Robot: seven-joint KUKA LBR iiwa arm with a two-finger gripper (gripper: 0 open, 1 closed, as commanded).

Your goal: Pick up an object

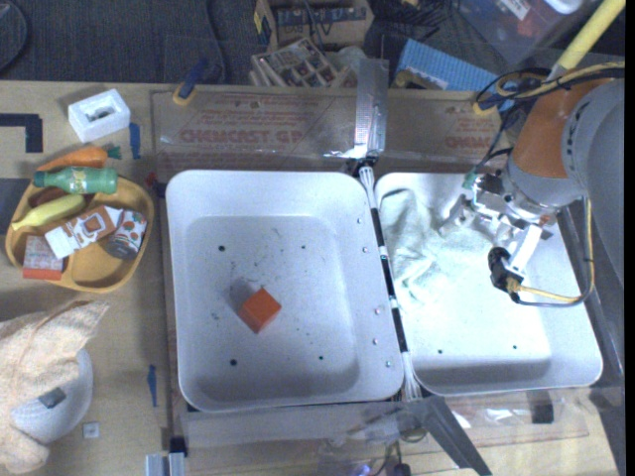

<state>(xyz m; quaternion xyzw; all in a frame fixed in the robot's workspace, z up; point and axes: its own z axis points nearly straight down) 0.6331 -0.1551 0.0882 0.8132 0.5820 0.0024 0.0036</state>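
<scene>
Orange block (261,309) lies alone in left bin (198,206), near its middle, tilted. We see gripper (474,209) over right bin (566,365), at upper part, above crumpled white cloth (422,256) (pale, hard to read). Fingers open or closed: we cannot tell.

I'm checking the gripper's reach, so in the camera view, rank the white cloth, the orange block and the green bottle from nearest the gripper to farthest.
From the gripper:
1. White cloth, right bin, just beside it.
2. Orange block, left bin.
3. Green bottle, yellow bowl, far left.
</scene>
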